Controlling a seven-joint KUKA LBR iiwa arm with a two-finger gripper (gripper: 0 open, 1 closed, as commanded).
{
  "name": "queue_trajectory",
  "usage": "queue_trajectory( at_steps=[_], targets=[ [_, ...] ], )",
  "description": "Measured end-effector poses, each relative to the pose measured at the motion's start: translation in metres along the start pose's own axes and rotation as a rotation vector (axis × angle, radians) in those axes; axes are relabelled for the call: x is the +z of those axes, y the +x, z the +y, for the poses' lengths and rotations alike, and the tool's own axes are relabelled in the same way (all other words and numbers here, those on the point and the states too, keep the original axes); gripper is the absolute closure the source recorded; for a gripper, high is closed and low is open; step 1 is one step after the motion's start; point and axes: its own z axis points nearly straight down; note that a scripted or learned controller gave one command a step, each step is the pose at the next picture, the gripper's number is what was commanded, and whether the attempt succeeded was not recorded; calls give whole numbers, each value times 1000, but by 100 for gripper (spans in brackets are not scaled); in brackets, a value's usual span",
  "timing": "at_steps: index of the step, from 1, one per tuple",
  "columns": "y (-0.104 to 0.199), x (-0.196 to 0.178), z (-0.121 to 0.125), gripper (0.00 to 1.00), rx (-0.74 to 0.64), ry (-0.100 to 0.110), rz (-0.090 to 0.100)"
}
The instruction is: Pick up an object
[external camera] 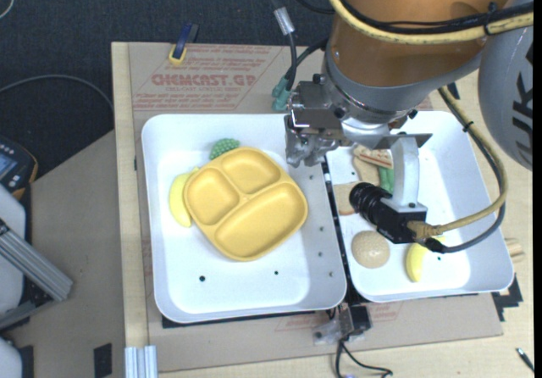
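I see my end effector (306, 141) low over the divide between the two shallow white bins, its metal tip near the top inner corner of the left bin (161, 224). How it is set I cannot tell — the big orange wrist band hides most of it — and nothing shows gripped in it.

Just beside it lies the yellow three-compartment plastic plate (246, 202), with a small green knobbly piece (224, 147) at its upper edge and a pale yellow banana-shaped piece (178, 198) tucked against its left side. In the right bin (474, 275) I see a round beige object (370, 249), a yellow lemon-like piece (415, 262) and tan sticks (371, 158).

My worry: descending here could strike the bin rims, or clip the plate's edge and merely tip it. The black cable fitting (383, 212) trailing over the right bin could snag.
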Motion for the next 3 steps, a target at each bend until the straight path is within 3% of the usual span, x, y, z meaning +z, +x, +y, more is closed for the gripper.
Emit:
queue_trajectory(
  at_steps=[1,2,3],
  targets=[
    [0,-10,1,100,0,-1,0],
    [-66,12,0,100,9,8,-3],
    [-43,-13,0,100,-1,-1,0]
  ],
)
